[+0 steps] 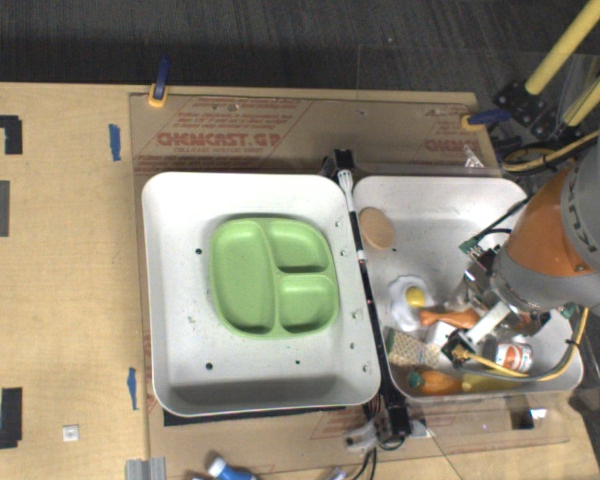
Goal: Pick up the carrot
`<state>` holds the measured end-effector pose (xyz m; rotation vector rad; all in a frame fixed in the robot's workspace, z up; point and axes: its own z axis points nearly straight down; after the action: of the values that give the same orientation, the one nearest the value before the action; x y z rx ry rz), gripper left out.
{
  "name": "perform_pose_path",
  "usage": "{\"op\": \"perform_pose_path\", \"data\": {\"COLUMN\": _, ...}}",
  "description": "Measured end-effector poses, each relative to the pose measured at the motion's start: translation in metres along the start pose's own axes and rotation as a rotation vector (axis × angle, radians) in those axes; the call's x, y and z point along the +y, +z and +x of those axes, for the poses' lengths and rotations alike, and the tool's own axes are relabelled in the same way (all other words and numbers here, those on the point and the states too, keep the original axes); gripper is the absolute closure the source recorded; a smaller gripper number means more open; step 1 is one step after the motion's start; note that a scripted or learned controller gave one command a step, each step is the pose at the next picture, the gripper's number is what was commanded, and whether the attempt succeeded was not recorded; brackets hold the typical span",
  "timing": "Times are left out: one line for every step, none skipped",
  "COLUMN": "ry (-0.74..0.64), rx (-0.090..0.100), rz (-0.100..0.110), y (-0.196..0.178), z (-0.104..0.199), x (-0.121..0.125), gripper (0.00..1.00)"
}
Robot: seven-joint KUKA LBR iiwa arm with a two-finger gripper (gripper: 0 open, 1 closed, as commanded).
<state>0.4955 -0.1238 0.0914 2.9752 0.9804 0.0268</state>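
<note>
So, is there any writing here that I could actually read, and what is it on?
"CHEMCAST GP": large red print on the brown sheet behind the left bin.
Smaller red lines above it, and more at the sheet's right end: too blurred to read.
Label on the small can in the right bin: too small to read.

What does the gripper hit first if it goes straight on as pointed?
Probably the orange piece just ahead of the gripper, else the right bin floor; depth is unclear.
</note>
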Motion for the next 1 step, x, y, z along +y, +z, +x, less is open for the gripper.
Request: {"op": "perform_pose_path", "data": {"ry": -0.001, "rx": -0.004, "rz": 0.004, "y": 0.0022, "z": -0.001, "x": -0.0012, "gripper": 0.0}}
